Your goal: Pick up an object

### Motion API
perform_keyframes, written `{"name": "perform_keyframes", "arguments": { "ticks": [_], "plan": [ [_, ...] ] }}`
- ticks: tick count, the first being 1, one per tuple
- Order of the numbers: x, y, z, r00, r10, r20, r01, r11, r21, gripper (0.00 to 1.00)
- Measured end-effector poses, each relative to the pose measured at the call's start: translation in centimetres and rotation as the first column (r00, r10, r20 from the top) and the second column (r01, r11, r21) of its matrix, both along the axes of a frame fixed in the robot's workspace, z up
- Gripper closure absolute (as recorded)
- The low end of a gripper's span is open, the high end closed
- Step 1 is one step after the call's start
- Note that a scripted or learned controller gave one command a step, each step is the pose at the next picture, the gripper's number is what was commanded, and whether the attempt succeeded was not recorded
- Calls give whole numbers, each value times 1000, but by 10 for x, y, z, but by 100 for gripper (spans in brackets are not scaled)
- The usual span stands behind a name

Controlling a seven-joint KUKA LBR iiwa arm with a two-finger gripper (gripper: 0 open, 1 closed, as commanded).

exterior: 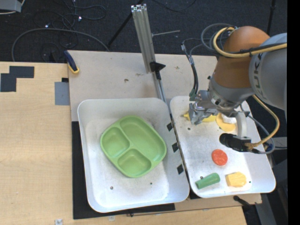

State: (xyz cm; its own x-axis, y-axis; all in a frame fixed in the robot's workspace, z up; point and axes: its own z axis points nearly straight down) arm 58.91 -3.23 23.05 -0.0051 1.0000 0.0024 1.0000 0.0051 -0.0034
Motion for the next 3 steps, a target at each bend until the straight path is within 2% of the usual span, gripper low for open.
{"name": "perform_keyframes", "arguments": {
  "ticks": [2, 3],
  "plan": [
    [-9, 103, -17, 1000, 0, -2, 0, 1000, 0, 100],
    [-19, 143, -9, 1000, -1, 1, 1, 1000, -2, 100]
  ]
}}
